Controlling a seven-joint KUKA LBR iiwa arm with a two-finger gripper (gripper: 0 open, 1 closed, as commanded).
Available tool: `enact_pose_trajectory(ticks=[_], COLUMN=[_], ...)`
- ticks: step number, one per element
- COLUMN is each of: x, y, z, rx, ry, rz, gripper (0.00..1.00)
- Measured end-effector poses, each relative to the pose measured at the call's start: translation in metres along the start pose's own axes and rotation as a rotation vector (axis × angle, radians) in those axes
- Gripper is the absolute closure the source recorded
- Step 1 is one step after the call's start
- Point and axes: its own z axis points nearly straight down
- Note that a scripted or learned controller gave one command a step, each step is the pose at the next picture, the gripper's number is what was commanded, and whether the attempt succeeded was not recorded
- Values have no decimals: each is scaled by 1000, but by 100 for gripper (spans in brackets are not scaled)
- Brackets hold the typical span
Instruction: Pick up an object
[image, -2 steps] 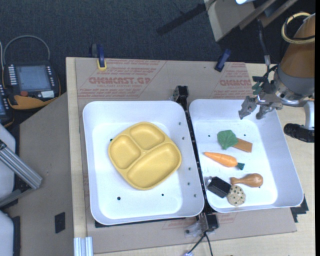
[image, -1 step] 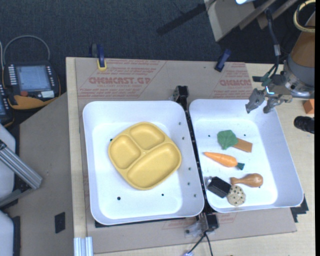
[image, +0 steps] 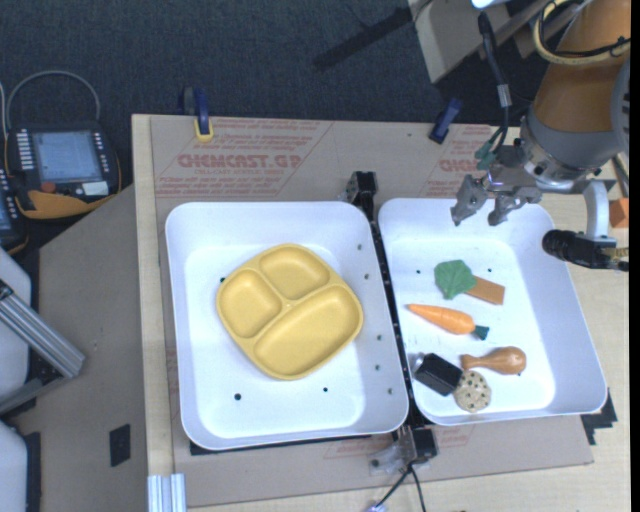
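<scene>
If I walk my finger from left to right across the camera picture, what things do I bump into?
Yellow divided plate → black block → orange carrot → cookie → brown drumstick.

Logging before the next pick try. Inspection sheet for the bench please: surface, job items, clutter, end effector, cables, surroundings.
Surface: cardboard sheet bearing left bin and right bin, side by side.
Job items: in right bin, broccoli piece, carrot, drumstick, black block, cookie.
Clutter: yellow divided plate in left bin.
End effector: open, above right bin's far edge, holding nothing.
Cables: cable at the near edge.
Surroundings: pendant at left, clamps on the far edge.
</scene>
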Motion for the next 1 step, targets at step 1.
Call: enact_pose_trajectory(ticks=[1], x=[52], y=[7], z=[-3], rx=[-2], ry=[-1], rz=[-2], gripper=[100])
